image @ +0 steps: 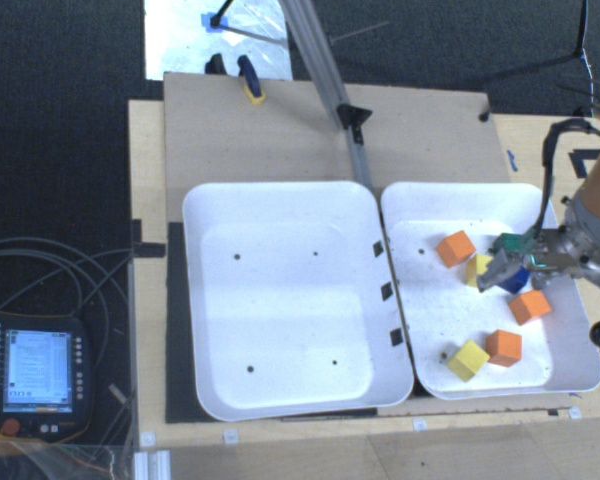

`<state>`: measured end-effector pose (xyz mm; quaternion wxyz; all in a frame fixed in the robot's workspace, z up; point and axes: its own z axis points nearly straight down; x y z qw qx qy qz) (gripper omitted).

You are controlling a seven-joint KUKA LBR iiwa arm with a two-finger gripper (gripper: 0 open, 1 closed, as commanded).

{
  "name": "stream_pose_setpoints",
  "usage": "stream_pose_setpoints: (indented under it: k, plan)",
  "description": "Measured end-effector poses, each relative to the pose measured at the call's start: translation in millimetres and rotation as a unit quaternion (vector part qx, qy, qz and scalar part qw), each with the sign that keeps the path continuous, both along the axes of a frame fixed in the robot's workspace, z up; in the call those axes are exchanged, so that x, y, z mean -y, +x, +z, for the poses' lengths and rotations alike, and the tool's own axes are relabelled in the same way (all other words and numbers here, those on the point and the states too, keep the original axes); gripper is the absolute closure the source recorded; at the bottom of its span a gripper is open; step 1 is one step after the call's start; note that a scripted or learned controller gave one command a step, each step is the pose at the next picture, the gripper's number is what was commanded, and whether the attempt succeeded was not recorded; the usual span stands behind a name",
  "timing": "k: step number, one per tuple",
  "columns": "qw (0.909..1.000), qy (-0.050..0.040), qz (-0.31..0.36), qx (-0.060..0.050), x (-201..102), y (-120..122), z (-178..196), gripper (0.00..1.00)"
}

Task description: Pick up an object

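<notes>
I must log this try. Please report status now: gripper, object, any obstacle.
Gripper low in right bin, over blue block. Grasp not confirmed. Yellow block and orange block close by.

bins (pixel 280 203): white, a few small dark dots on the floors
far cube (pixel 456 249): orange
right cube (pixel 529 307): orange
near cube (pixel 503 347): orange
near-left cube (pixel 468 359): yellow
block by gripper (pixel 477 269): yellow, partly hidden
block under gripper (pixel 515 280): blue
gripper (pixel 500 269): grey with green
bench (pixel 280 128): tan
floor (pixel 60 118): dark
pendant (pixel 35 373): black, pale lit screen
</notes>
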<state>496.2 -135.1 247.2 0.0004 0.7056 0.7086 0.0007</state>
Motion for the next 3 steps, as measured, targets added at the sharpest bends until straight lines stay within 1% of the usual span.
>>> stream_pose_setpoints:
  k: [1,2,3]
  plan:
    - [1.0,-0.0001,0.0,0.0,0,0,0,0.0]
    - [1.0,0.0,-0.001,-0.002,3,8,-45,0.0]
    - [1.0,0.0002,-0.001,-0.002,-1,11,-88,0.0]
